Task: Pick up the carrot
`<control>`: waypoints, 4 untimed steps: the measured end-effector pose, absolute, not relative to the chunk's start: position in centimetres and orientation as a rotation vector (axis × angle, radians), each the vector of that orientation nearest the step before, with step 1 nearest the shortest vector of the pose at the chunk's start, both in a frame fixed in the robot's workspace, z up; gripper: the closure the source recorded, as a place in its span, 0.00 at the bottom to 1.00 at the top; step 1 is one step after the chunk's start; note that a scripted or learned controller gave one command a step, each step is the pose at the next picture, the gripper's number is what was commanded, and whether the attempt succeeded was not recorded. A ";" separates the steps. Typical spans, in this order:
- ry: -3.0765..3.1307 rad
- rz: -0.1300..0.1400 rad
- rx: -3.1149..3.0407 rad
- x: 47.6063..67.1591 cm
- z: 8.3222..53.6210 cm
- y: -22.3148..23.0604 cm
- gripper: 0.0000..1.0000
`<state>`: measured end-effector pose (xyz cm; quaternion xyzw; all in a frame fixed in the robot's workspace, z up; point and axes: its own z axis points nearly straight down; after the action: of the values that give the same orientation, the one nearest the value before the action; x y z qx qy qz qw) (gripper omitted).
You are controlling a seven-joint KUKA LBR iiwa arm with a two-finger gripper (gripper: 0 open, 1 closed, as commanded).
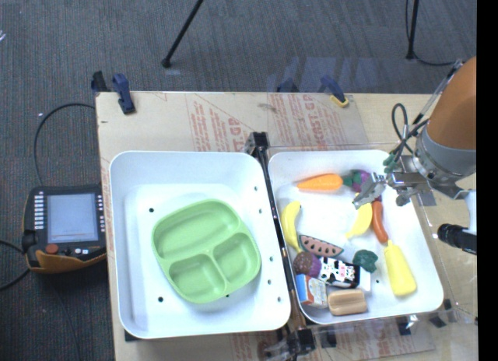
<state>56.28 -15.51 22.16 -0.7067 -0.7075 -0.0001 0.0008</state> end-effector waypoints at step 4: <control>-0.315 0.014 -3.119 61.5 8.6 -7.9 0.00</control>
<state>61.54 -7.86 8.59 -0.9949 -0.1005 0.0045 0.0032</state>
